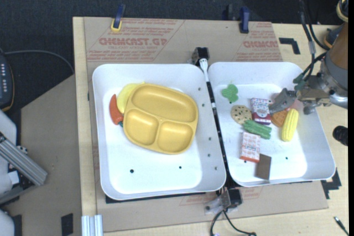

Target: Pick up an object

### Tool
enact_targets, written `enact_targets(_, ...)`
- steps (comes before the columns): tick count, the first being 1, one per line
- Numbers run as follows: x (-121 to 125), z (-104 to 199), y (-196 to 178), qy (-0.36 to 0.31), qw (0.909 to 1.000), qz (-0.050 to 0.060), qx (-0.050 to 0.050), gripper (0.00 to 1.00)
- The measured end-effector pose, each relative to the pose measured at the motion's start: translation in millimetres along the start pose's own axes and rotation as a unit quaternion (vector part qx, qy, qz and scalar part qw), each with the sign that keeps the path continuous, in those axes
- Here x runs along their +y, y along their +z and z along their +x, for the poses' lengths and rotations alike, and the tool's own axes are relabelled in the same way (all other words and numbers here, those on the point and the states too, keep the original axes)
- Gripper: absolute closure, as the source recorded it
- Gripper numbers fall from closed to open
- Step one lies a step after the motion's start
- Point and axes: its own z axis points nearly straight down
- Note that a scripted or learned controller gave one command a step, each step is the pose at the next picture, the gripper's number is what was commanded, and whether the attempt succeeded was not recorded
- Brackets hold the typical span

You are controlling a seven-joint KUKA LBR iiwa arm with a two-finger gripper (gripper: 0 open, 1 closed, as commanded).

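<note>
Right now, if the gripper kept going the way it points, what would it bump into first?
The gripper points left and downward in the camera view. Probably it would first meet the red snack packet just ahead of it, with the cookie beyond. Its height above the bin is hard to judge, so it might pass over.

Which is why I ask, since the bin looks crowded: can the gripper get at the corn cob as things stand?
Probably yes. The gripper hangs just above the corn cob, whose top is uncovered. An orange piece lies close against its left side, which could crowd one finger.
</note>
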Motion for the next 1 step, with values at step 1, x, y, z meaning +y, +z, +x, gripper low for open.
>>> enact_targets(1, 1.9, 0.1, -4.8, -0.001, 1.0000, -0.005, -0.001, 0.00)
